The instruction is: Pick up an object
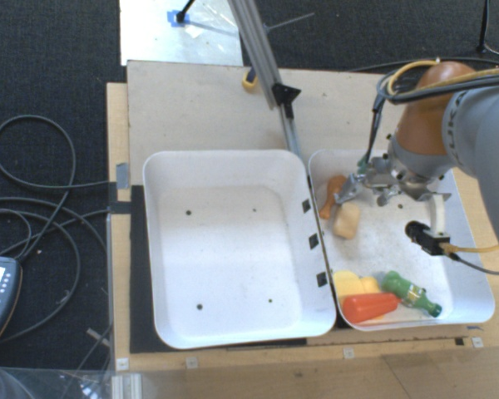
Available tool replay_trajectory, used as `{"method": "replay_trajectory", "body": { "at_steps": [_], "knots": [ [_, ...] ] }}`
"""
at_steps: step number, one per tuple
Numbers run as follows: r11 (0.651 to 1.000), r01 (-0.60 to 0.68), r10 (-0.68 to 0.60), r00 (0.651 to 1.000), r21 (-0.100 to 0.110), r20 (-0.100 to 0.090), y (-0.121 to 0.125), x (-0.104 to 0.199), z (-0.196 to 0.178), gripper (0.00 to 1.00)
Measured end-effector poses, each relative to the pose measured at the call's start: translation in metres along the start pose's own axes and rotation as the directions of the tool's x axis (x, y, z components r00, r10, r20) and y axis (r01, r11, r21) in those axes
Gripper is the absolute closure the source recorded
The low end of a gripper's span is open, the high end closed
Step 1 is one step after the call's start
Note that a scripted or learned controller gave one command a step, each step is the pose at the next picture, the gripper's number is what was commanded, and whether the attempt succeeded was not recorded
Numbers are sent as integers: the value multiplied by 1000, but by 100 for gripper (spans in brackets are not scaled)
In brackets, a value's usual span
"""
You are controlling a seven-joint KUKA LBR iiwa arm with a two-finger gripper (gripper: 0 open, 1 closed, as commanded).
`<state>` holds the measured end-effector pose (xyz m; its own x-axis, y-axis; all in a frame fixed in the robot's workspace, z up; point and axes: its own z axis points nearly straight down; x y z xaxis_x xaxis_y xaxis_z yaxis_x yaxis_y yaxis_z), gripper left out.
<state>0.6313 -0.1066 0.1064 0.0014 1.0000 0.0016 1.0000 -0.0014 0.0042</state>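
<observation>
On the pale wooden desk (191, 98), a smooth shallow white plastic bin (233, 248) lies at nine o'clock. Its twin bin (474, 293) holds an orange carrot-shaped piece (332, 195), a tan rounded block (346, 220), a yellow lumpy toy (355, 284), a glossy red-orange pepper (369, 307) and a green bottle (410, 293). How far the fingers of the metal gripper (359, 184) stand apart beside the carrot-shaped piece, I cannot tell.

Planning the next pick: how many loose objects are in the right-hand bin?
5. A brown piece and a tan block lie by the left wall; a yellow item, a red one and a green bottle sit at the near end. The arm may hide more.
</observation>
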Motion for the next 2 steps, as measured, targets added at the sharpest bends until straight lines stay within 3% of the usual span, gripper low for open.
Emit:
{"method": "replay_trajectory", "body": {
  "at_steps": [1, 2],
  "knots": [
    [1000, 1, -1, 1000, -1, 2, 0, -1, -12, 100],
    [1000, 4, -4, 1000, -4, 3, 4, -4, -76, 100]
  ]
}}
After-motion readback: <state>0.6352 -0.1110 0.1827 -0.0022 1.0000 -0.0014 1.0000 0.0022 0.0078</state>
